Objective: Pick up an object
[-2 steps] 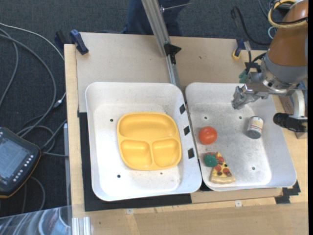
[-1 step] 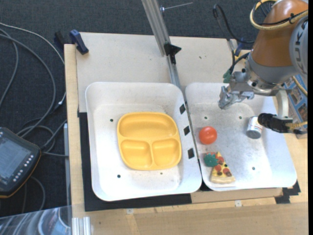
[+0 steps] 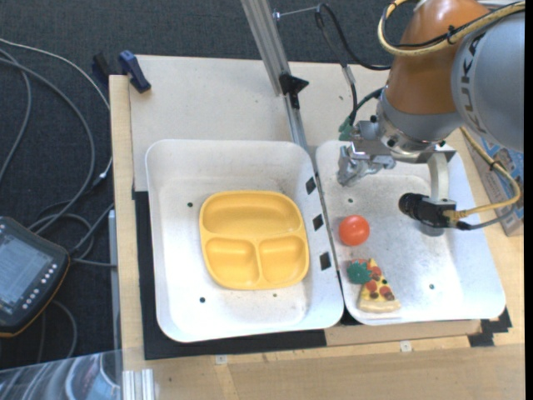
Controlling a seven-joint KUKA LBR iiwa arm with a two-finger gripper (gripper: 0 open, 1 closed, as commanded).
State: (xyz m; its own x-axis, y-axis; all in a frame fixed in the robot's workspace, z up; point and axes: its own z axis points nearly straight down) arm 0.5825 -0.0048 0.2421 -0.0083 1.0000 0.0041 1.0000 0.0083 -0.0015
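Right bin (image 3: 466, 294) holds tomato (image 3: 354, 230), pizza slice (image 3: 377, 291).

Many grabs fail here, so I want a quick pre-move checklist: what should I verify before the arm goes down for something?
1. Target in reach: red ball lies in the right bin, ok.
2. Ball apart from pizza slice toy: ok.
3. Tool above the bin's far end, not over the ball: not ok.
4. Tool carrying nothing: ok.
5. Yellow plate in the left bin, out of the path: ok.
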